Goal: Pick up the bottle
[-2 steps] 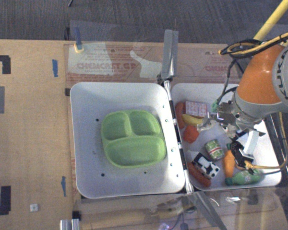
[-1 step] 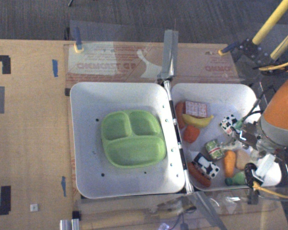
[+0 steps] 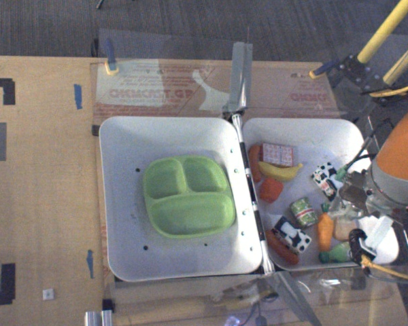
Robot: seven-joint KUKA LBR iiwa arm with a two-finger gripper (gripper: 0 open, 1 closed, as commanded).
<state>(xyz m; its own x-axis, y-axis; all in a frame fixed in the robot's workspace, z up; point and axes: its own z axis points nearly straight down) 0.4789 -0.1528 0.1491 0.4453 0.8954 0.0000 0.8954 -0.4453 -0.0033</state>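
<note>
A small green bottle (image 3: 335, 252) lies on its side at the front right of the right bin (image 3: 306, 129), just right of an orange carrot (image 3: 324, 231). My gripper (image 3: 346, 204) hangs over the right side of that bin, above and slightly right of the bottle, close to a tan piece (image 3: 342, 229). The arm's orange band (image 3: 398, 156) and grey wrist cover the bin's right edge. No object shows held in the gripper.
The right bin also holds a banana (image 3: 280, 171), a pink box (image 3: 278, 154), a tomato (image 3: 270, 190), a green can (image 3: 303, 212), a hot dog (image 3: 283, 247) and two cow-patterned toys (image 3: 324, 177). A green divided plate (image 3: 188, 196) sits in the left bin (image 3: 122, 202).
</note>
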